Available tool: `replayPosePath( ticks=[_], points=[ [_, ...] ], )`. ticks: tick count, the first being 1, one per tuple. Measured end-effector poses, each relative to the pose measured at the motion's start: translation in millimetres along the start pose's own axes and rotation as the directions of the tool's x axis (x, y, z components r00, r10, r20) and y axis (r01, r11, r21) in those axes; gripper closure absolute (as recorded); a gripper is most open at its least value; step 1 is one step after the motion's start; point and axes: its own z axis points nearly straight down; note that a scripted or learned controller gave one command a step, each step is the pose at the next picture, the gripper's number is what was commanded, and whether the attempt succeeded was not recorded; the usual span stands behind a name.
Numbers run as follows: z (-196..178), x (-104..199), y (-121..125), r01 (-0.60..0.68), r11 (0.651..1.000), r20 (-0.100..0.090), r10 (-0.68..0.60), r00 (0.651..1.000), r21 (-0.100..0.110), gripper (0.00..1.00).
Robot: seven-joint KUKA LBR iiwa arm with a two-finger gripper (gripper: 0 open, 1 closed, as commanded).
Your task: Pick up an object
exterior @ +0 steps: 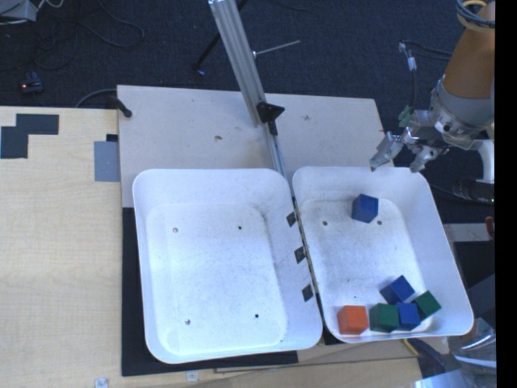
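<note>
Hovering above the far right corner of the right bin (440, 241), the gripper (398, 156) hangs with its fingers spread apart and nothing between them. Orange-banded arm (470, 63) rises behind it toward the upper right.

Below and slightly left of the gripper, a lone blue cube (365, 208) sits on the bin floor with open white floor all round it, near the bin's far wall. Well apart from the gripper, at the bin's near edge, a cluster: orange cube (352, 319), dark green cube (385, 317), two blue cubes (401, 301), and a green cube (427, 304), packed touching or nearly so against the near rim.

Left of the gripper, across the shared divider, the left bin (161, 192) shows bare speckled floor. A slanted aluminium rail (242, 59) stands beyond the bins, up-left of the gripper. Pale board (186, 128) under the bins; wood bench surface (56, 241) far left; dark carpet (339, 23) with cables behind.
</note>
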Motion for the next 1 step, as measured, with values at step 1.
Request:
replayPosePath(
  ticks=[1],
  points=[
    [156.0, 8.5, 0.9, -0.001, 1.000, 0.001, 0.001, 1.000, -0.002, 0.00]
  ],
)
